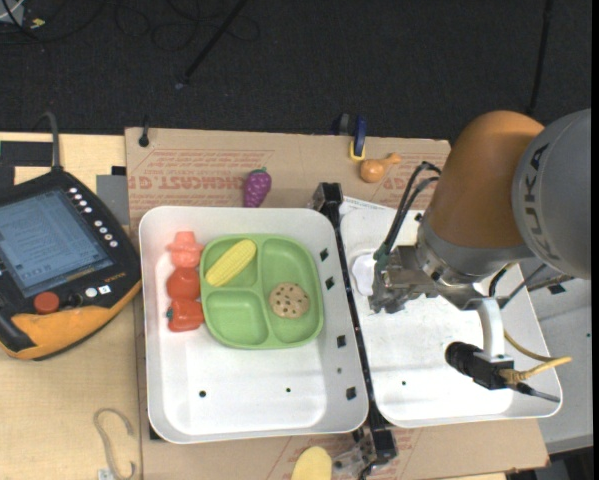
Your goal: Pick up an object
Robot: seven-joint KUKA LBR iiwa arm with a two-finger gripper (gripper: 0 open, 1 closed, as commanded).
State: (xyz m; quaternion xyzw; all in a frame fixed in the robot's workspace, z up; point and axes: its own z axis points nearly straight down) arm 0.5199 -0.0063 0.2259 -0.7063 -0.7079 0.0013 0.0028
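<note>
Right bin [539, 408] floor lies mostly bare around fingers [387, 293], whose spread is unclear

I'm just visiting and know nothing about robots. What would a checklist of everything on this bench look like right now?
Surface: two white bins side by side, left bin and right bin, on brown cardboard.
Job's things: green divided tray in the left bin, with a corn cob and a cookie in separate compartments; red toy beside the tray.
Clutter: purple grapes, orange pear-shaped toy and a yellow item outside the bins.
Grippers: gripper low over the right bin's left part; finger state unclear.
Cables: black cables along the arm; more on the dark floor behind.
Surroundings: control pendant at left.
</note>
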